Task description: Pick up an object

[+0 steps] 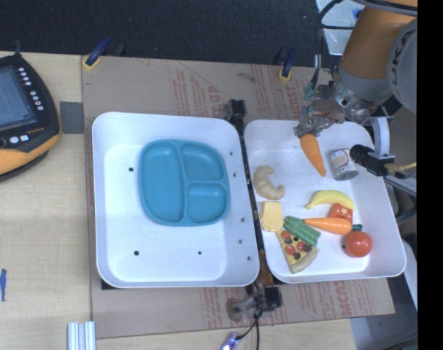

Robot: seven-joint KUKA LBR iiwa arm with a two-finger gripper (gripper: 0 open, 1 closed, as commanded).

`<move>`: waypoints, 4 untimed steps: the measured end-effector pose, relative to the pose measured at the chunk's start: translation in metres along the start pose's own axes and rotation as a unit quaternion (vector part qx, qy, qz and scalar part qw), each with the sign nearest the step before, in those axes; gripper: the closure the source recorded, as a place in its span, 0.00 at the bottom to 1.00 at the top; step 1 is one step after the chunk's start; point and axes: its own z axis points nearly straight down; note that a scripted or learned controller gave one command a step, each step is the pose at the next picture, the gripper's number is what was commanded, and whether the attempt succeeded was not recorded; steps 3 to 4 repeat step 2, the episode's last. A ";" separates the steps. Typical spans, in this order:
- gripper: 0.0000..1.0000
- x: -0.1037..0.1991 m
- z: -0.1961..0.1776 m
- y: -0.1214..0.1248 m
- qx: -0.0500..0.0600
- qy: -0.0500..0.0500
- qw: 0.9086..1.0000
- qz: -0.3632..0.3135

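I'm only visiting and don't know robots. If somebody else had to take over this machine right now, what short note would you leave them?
Gripper: at the far end of the right white bin, its fingers shut on the top of an orange toy carrot, which hangs point down.
Other things in that bin: a tan toy croissant, small silver can, yellow toy banana, second orange carrot, red toy tomato, toy pizza slice.
Left white bin: a blue sectioned plate.
Done: a carrot is gripped.
Left: I can't tell whether its tip has left the bin floor; check the grip holds.
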 end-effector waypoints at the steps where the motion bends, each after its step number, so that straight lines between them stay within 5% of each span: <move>1: 1.00 0.042 -0.028 -0.048 0.002 0.000 1.000 0.000; 2: 1.00 0.053 -0.044 -0.101 0.003 -0.001 1.000 0.001; 4: 1.00 0.053 -0.044 -0.101 0.003 -0.001 1.000 0.001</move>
